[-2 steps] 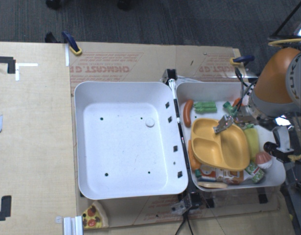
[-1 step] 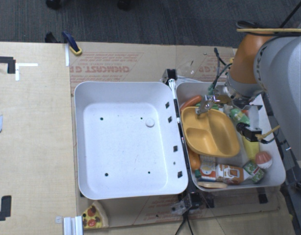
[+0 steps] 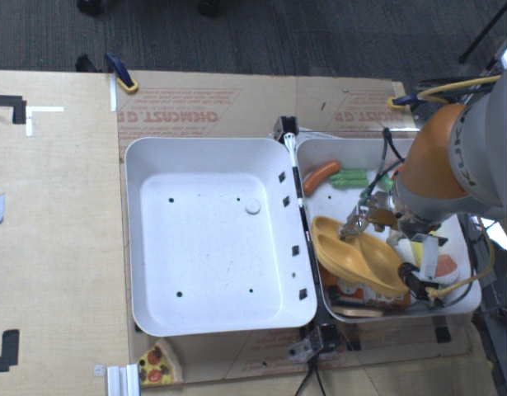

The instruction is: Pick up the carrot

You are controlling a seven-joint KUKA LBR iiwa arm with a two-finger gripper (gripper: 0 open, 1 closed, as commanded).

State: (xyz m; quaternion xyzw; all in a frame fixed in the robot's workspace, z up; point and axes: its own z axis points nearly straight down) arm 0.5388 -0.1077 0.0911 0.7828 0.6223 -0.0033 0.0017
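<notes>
Over the right bin, the gripper touches the yellow bowl; whether its jaws are apart cannot be told. The carrot lies near the bin's far-left corner.

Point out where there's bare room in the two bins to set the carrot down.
The left bin has broad bare floor; a small white disc sits toward its upper right. The right bin is crowded: carrot along the top wall, yellow bowl mid-bin, gripper above it.
</notes>
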